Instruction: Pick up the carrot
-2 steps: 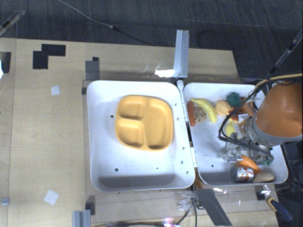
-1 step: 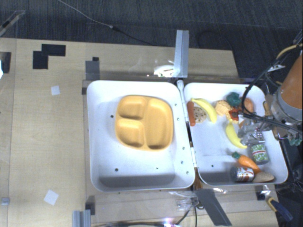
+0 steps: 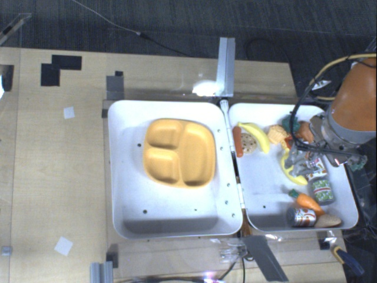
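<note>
1. Carrot [image 3: 307,202] found in the right bin [image 3: 265,181], near its front right corner, lying just above a can [image 3: 303,217] and just below a green-labelled packet [image 3: 322,190].
2. Gripper [image 3: 303,163] found low over the right bin's far right side, amid a banana [image 3: 255,135] and other small items; apart from the carrot, which lay nearer the front edge.
3. Jaw state obscured by clutter and wrist; cannot tell whether wide or narrow. Nothing seen held.
4. Step judged: approach, grasp not yet made.
5. Next move judged to call for a shift toward the front of the bin, then a descent onto the carrot clear of can and packet.
6. Left bin [image 3: 126,175] noted holding a yellow divided tray [image 3: 179,152]; not involved.
</note>
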You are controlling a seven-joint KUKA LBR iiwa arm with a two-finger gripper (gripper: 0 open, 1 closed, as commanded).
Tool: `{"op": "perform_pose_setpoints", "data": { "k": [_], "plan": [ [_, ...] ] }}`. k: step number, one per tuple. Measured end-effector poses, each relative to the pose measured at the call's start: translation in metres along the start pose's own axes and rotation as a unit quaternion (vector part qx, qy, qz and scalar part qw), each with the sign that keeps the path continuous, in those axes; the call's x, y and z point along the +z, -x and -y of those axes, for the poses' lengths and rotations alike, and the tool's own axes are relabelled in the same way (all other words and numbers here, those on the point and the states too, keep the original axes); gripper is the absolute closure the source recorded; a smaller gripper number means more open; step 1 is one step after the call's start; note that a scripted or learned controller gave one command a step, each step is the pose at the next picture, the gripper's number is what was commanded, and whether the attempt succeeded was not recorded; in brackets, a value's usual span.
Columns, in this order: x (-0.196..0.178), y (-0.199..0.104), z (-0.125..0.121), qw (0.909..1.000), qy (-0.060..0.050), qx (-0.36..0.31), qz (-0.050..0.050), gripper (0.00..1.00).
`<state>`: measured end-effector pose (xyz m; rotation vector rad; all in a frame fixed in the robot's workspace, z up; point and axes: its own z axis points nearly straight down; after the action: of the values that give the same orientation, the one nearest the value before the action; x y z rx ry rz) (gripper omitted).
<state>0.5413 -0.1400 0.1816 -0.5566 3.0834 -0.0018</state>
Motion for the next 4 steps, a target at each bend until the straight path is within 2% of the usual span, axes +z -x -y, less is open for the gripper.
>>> {"op": "perform_pose_setpoints", "data": {
  "k": [1, 2, 3, 4],
  "plan": [
    [0.074, 0.021, -0.036, 0.9946, 0.002, -0.103, -0.001, 1.00],
    [-0.028, -0.015, 0.017, 0.9745, -0.003, -0.224, 0.001, 1.00],
    [-0.027, -0.015, 0.015, 0.9742, -0.001, -0.225, 0.001, 0.00],
    [0.048, -0.031, -0.034, 0.9931, 0.001, -0.117, -0.001, 0.00]
  ]
}}
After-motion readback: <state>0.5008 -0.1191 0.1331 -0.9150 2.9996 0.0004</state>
